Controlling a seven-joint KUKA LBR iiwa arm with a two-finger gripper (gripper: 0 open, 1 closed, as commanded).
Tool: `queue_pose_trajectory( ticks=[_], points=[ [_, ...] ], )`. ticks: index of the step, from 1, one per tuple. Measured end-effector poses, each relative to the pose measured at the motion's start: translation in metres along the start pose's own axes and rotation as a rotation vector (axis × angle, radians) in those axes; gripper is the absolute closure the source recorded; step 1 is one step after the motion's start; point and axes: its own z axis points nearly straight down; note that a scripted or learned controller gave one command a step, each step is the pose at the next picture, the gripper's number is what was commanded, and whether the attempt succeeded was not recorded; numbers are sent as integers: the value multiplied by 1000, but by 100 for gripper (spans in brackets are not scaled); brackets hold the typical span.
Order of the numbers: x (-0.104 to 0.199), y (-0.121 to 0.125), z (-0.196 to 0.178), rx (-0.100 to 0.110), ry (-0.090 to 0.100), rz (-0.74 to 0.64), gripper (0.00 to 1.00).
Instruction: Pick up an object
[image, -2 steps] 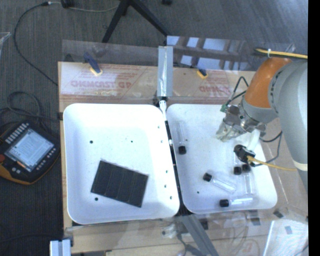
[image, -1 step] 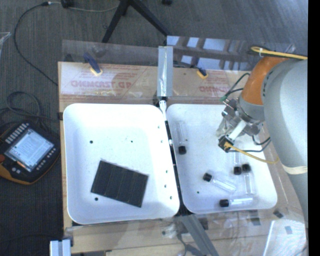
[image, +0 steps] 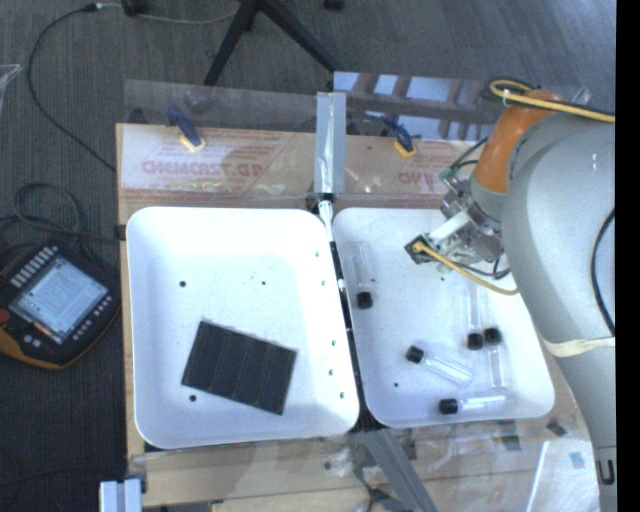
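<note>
Two white bins are sitting side by side: the left bin (image: 160, 240) and the right bin (image: 400, 400). One dark ribbed panel (image: 240, 366) is lying in the left bin. About five clear vials with black caps are lying in the right bin, among them one (image: 358, 272) nearest the left bin and one (image: 468, 404) farthest from it.
</note>
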Motion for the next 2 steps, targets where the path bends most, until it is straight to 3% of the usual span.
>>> queue_pose_trajectory(
  ticks=[1, 2],
  points=[
    [34, -51, -1, -1, 3, 136, 100],
    [33, -51, -10, -3, -2, 136, 100]
  ],
)
